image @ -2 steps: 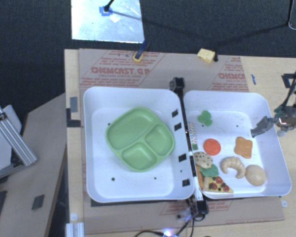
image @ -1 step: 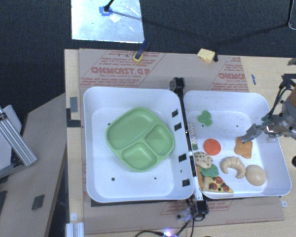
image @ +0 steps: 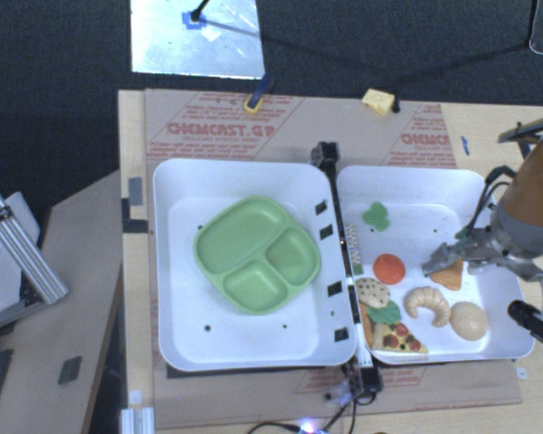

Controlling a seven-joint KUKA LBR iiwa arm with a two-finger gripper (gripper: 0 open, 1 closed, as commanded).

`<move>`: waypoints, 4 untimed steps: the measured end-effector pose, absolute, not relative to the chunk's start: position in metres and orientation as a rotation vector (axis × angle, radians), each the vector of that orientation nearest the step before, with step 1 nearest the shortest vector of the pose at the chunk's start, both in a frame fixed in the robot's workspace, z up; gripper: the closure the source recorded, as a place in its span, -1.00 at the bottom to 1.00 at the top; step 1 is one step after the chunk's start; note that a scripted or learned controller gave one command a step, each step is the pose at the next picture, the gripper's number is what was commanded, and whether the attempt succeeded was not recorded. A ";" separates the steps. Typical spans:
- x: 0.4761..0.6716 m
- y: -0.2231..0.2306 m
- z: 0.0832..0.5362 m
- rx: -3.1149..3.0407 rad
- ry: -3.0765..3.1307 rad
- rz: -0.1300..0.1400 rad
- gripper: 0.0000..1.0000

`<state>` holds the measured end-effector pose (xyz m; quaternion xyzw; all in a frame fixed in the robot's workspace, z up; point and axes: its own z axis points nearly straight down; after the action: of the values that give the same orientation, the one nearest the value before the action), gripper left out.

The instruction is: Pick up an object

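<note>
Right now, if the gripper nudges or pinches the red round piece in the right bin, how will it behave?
The red round piece looks smooth and domed, so it may slip from a pinch. Its round outline suggests it could roll or slide across the right bin floor. It looks like light toy food, easily knocked.

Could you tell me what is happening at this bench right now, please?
A KUKA arm reaches in from the right, its gripper low over the right bin, right at an orange wedge-shaped toy food piece. Nothing is visibly lifted. Nearby lie a croissant, a bread roll, a tomato, a pizza slice and a cookie. The left bin holds a green divided plate.
</note>
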<state>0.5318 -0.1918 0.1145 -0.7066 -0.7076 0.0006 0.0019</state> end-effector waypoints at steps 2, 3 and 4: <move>0.534 -0.192 0.096 -2.225 -2.225 -0.004 1.00; 0.532 -0.192 0.140 -2.221 -2.229 -0.004 1.00; 0.527 -0.199 0.197 -2.225 -2.228 -0.005 1.00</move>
<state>0.5267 -0.1993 0.1967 -0.7067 -0.7075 -0.0015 -0.0036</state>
